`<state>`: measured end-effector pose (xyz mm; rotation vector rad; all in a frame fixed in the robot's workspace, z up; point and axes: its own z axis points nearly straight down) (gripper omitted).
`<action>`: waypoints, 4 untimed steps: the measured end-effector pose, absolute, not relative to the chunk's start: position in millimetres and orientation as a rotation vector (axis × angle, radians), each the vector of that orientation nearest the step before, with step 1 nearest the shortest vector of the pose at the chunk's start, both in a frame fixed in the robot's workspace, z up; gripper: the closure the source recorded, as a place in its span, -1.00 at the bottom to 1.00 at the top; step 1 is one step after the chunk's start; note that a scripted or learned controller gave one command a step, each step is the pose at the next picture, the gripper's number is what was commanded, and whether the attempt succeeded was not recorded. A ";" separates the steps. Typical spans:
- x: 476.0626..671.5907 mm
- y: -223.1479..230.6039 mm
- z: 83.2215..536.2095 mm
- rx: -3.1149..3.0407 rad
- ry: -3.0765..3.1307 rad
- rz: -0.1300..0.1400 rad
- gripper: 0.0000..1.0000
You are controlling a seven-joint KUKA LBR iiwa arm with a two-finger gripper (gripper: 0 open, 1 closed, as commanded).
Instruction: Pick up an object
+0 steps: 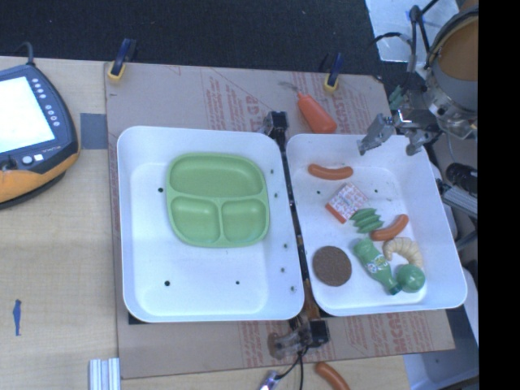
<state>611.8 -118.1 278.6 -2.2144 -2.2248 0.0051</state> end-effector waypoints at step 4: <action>590.1 -108.4 106.7 -2.218 -2.235 0.003 -1.00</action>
